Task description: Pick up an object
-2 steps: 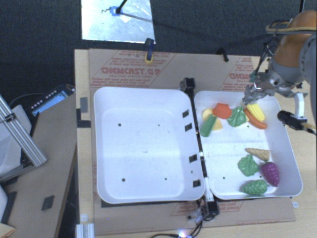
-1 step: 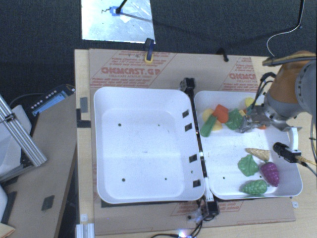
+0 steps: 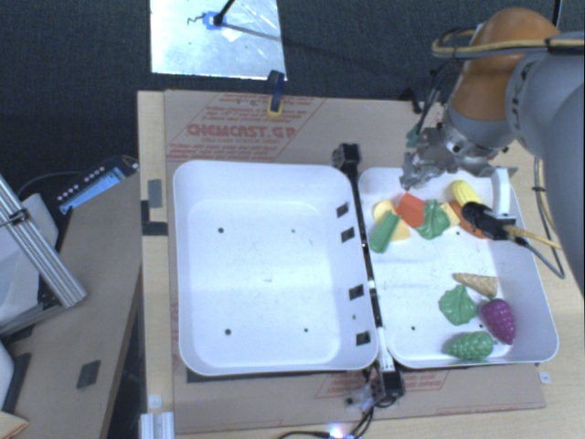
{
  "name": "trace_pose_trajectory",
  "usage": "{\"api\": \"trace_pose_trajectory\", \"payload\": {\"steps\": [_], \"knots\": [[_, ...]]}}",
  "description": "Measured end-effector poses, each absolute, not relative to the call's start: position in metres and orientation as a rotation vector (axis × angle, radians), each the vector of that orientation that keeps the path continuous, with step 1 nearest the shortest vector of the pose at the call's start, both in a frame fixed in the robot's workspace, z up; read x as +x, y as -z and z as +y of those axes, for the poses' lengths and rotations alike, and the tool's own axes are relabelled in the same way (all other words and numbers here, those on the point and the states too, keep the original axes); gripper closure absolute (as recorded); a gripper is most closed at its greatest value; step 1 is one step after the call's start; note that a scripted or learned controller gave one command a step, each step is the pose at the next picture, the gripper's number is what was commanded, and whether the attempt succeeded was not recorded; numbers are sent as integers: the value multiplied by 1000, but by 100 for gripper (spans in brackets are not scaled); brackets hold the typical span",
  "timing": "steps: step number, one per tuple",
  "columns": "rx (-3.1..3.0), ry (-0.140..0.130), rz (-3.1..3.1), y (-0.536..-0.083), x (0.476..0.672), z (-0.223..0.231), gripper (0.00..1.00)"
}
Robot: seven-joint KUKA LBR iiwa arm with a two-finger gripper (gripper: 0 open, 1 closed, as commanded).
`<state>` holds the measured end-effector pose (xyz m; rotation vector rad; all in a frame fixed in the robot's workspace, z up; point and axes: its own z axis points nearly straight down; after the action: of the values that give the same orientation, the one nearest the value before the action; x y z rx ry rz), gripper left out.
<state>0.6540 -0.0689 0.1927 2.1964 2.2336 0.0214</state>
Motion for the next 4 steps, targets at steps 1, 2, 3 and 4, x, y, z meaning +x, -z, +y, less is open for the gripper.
{"api": "trace_pose_trajectory", "payload": {"steps": [1,2,3,4], "knots": [[2210,-8,2225,-233,660,-62,100],[2211,-7,2227,-258,670,-37,100],[2214,-9,2219,-319,670,-52,100],[2221,-3,2215,-312,669,-110,100]]}}
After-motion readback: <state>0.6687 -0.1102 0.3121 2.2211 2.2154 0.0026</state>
